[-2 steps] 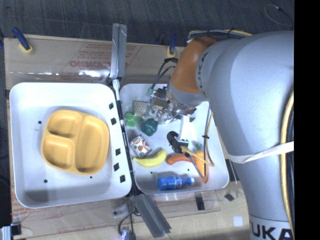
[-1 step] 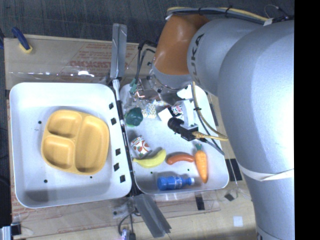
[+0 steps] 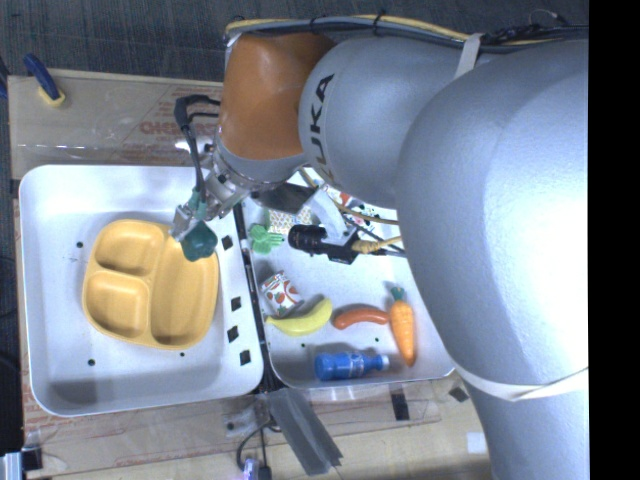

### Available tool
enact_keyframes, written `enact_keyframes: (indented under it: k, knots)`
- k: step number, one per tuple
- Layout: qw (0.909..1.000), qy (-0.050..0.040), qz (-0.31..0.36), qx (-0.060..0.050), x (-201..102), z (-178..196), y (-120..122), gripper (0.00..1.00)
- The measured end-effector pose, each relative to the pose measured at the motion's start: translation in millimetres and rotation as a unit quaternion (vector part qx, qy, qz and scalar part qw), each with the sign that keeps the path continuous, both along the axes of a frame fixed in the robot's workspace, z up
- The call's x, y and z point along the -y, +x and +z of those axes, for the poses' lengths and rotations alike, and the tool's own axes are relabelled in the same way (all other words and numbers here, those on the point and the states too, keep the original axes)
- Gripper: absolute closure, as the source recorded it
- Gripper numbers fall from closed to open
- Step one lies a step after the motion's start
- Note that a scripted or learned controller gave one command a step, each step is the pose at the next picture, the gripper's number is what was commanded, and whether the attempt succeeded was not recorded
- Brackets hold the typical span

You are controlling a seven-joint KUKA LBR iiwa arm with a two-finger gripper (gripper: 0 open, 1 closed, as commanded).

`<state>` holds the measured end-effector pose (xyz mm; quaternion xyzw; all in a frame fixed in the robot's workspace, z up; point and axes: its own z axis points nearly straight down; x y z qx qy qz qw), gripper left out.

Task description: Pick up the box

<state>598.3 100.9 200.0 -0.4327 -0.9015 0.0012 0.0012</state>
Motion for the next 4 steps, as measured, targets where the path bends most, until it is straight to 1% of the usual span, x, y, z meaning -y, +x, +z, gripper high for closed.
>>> enact_keyframes:
  k: [1, 2, 3, 4]
  knots:
    - [0.9995, 0.0002, 0.032, 0.0, -10, -65, -15, 1.0]
    - [0.9963, -0.0001, -0.086, 0.002, 11, 33, 12, 1.0]
    - [0.997, -0.0002, -0.078, 0.0, -61, 46, -53, 1.0]
    - [0.9971, -0.0009, -0.076, -0.001, -61, 55, -53, 1.0]
